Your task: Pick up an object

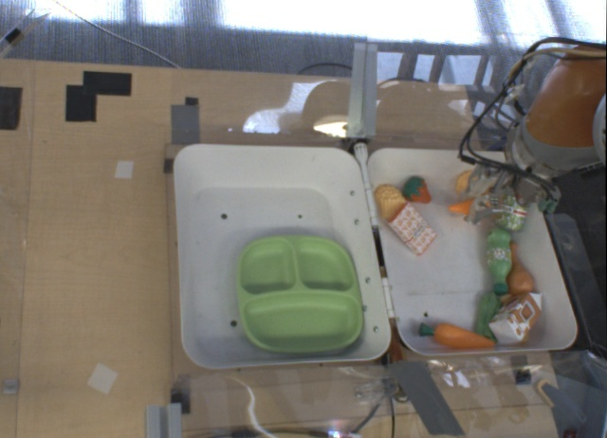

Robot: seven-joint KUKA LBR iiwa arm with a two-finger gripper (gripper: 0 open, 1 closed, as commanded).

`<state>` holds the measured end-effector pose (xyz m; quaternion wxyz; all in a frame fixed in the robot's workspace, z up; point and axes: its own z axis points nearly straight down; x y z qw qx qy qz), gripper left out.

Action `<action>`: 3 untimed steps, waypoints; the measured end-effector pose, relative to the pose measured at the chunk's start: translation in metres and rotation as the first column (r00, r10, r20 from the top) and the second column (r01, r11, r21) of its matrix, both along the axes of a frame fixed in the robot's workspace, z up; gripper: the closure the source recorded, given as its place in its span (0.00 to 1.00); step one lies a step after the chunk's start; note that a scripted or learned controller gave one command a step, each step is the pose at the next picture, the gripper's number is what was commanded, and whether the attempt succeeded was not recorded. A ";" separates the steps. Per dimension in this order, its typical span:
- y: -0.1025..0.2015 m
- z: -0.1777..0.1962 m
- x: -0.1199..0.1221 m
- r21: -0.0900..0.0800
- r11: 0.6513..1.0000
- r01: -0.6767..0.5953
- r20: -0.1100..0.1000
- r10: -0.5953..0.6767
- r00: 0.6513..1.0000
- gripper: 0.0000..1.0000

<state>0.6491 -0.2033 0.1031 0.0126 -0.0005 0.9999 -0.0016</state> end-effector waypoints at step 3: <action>0.026 -0.015 0.014 0.003 0.999 0.039 -0.014 -0.038 0.999 0.00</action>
